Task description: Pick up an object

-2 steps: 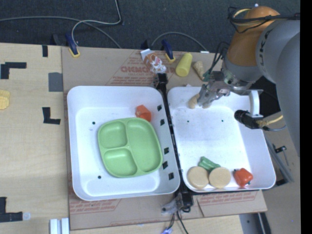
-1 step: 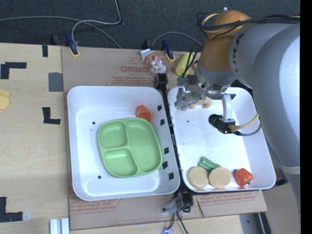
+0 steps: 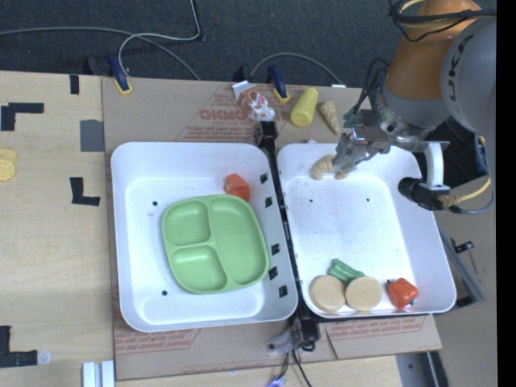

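Two tan discs (image 3: 346, 293), one green plate (image 3: 214, 243).

Small tan bread-like piece (image 3: 323, 168), lying at right bin's (image 3: 419, 240) far edge.

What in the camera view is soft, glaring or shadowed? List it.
Camera view: even overhead light; the two white bins look bright, near washed out; the green divided plate casts a faint shadow; the gripper and the tan object under it are soft, detail too blurred to read.
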